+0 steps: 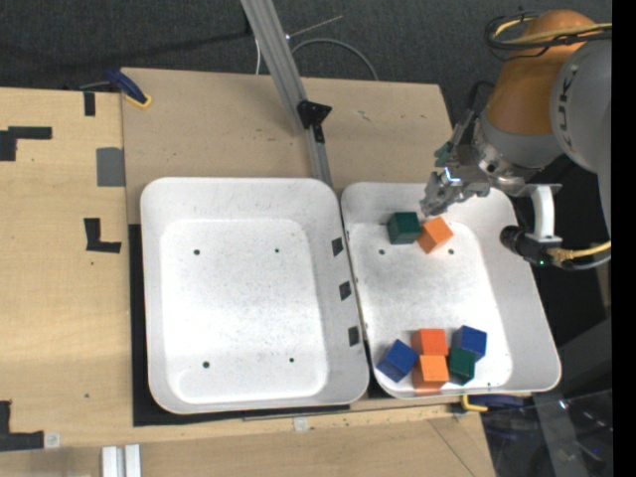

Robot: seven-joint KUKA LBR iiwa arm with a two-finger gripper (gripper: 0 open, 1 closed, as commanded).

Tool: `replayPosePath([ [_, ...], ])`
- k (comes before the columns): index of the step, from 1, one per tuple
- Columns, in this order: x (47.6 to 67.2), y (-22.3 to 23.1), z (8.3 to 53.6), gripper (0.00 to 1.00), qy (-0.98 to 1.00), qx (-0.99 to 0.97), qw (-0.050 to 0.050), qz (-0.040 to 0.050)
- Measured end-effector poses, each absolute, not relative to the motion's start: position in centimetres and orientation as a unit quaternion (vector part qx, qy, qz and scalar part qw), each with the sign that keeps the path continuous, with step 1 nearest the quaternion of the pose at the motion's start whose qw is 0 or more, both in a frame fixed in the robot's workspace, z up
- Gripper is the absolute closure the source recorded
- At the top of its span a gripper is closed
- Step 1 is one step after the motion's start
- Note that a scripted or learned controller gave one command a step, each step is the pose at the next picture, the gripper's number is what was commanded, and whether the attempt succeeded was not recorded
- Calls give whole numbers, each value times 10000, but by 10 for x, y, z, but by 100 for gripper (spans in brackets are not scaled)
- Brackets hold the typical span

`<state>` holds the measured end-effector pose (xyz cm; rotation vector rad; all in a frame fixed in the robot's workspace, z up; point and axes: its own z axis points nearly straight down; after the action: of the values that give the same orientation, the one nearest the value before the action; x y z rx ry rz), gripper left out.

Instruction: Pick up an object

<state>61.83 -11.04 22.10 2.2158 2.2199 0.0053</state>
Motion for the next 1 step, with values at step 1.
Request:
replayPosePath([
  [1,619,-110,234,100,7076,7066,1,2],
])
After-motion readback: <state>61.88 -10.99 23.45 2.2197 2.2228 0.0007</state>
